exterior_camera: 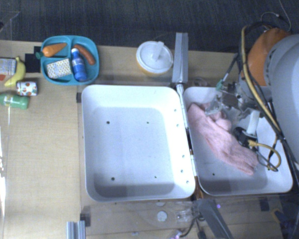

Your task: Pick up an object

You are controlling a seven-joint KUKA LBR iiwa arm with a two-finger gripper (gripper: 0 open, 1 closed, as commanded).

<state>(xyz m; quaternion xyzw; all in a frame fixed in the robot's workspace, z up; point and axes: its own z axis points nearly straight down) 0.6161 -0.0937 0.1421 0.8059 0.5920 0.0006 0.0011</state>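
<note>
A crumpled pink cloth (220, 138) lies in the right bin (276, 183), stretching from its far left corner toward the middle. My gripper (223, 105) is low over the far end of that bin, right at the cloth's upper edge. Cables and the wrist body cover its tip. The grey arm with its orange band (261, 54) comes in from the right and hides the bin's right side.
The left bin (134, 143) sits beside the right one, a metal divider (180, 59) standing at their far junction. Behind them are a white lidded cup (154, 57) and a blue tray of toy food (70, 59). Small toys (12, 81) lie at the far left.
</note>
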